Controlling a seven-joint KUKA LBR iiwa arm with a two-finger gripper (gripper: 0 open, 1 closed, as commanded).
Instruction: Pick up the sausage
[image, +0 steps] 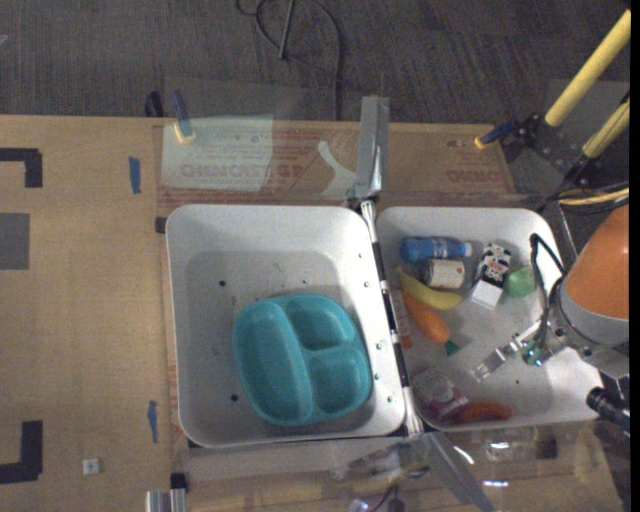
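Observation:
The sausage (486, 410) is a short reddish-brown link lying flat by the front wall of the right bin (560, 395). My gripper (490, 365) hangs over the right bin's floor, a little above and to the right of the sausage in the view, and apart from it. Nothing shows in the gripper. The grey arm with its orange band (605, 275) reaches in from the right edge.
The right bin also holds a blue bottle (435, 247), a small can (445, 273), a banana (428, 292), a carrot (430, 324), a white block (487, 293), a green piece (519, 281) and a clear wrapped item (438, 388) beside the sausage. A teal divided plate (298, 358) lies in the left bin (200, 300).

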